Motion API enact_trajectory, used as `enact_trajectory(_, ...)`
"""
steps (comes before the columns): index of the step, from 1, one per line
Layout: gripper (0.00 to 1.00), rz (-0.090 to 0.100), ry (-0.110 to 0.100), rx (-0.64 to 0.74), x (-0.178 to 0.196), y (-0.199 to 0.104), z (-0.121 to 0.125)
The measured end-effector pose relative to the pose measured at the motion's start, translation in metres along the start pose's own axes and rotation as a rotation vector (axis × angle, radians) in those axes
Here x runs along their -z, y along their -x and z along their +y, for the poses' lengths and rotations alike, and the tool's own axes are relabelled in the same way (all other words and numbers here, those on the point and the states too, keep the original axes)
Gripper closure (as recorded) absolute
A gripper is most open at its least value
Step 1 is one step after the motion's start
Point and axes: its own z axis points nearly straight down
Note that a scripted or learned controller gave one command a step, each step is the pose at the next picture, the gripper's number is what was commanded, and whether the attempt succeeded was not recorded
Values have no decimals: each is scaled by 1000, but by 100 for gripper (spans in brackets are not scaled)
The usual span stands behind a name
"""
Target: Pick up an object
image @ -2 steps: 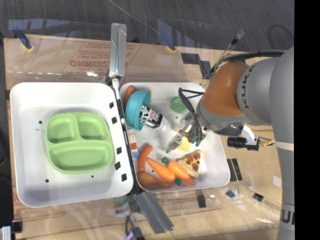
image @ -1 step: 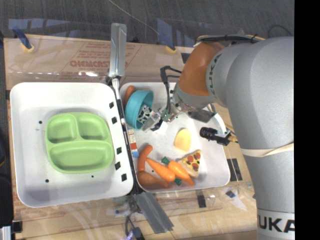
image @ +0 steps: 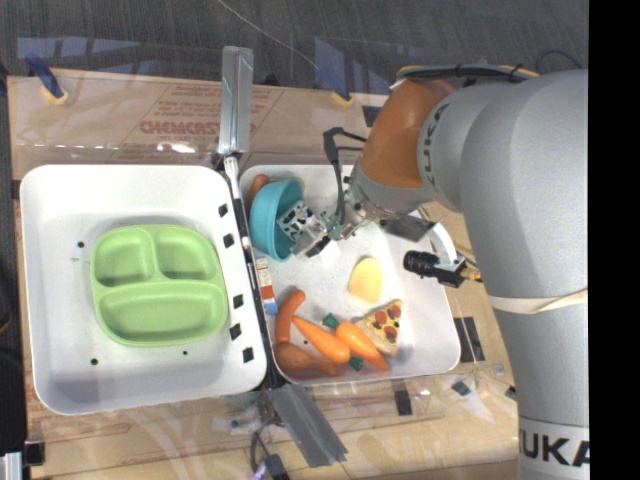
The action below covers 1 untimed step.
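Green divided plate (image: 158,284) is sitting in the left bin (image: 40,268), well left of the jaws, not involved. Teal bowl (image: 272,218) is lying tipped on its side at the left wall of the right bin (image: 440,338), its open mouth facing the jaws. Gripper (image: 303,224) is reaching into that mouth, apparently at the rim; cannot tell whether the jaws are apart or clamped, so no hold is claimed. Judgement: the bowl is looking like light, stiff, smooth plastic, likely slippery; best hold is pinching the thin rim wall, one jaw inside and one outside. Below the jaws: sausage (image: 287,315), two carrots (image: 335,340), brown piece (image: 300,360). Down and right of the jaws: yellow piece (image: 366,279) and pizza slice (image: 384,325), apart from the bowl.
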Motion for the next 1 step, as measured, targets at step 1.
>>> enact_trajectory(1, 100, 0, 3, -200, 92, -65, 17)
